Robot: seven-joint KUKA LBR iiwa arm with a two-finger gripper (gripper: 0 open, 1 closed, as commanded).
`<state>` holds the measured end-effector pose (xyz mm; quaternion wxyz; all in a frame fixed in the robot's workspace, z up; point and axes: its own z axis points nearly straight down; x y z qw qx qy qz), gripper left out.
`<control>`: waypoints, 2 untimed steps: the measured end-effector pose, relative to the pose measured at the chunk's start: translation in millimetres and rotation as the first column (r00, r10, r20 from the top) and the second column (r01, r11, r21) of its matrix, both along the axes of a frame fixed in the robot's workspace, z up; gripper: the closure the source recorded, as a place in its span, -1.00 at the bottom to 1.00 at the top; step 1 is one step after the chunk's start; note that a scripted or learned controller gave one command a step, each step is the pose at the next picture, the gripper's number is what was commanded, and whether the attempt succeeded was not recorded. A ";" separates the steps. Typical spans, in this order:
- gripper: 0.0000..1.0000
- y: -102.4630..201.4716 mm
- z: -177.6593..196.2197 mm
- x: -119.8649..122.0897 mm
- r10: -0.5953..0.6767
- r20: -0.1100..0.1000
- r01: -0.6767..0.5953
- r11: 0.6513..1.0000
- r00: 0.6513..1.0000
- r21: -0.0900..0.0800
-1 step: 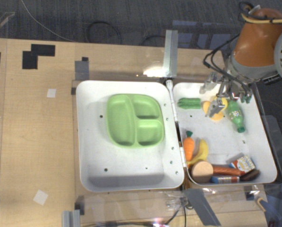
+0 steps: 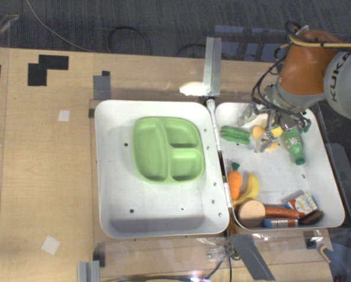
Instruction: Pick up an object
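Note:
My gripper (image 2: 264,135) hangs low over the back of the right bin (image 2: 328,181), below the orange wrist band. A small yellow object (image 2: 258,133) lies right under it, partly hidden by the gripper's metal parts. Whether it is touched I cannot tell. A green cucumber-like piece (image 2: 234,135) lies just left of the gripper. A small green bottle (image 2: 294,146) lies just right of it. Nothing is seen lifted off the bin floor.
At the right bin's front lie a carrot (image 2: 235,184), a banana (image 2: 252,188), a tan round piece (image 2: 251,211), a red stick (image 2: 283,212) and a small carton (image 2: 305,202). The left bin (image 2: 113,210) holds a green divided plate (image 2: 166,149).

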<state>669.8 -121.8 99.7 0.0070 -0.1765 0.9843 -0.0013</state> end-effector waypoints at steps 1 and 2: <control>-1.00 -33.0 -7.1 3.2 0.242 0.001 -0.241 0.970 0.970 -0.005; 1.00 -31.4 8.2 7.2 0.241 0.015 -0.241 0.970 0.970 -0.007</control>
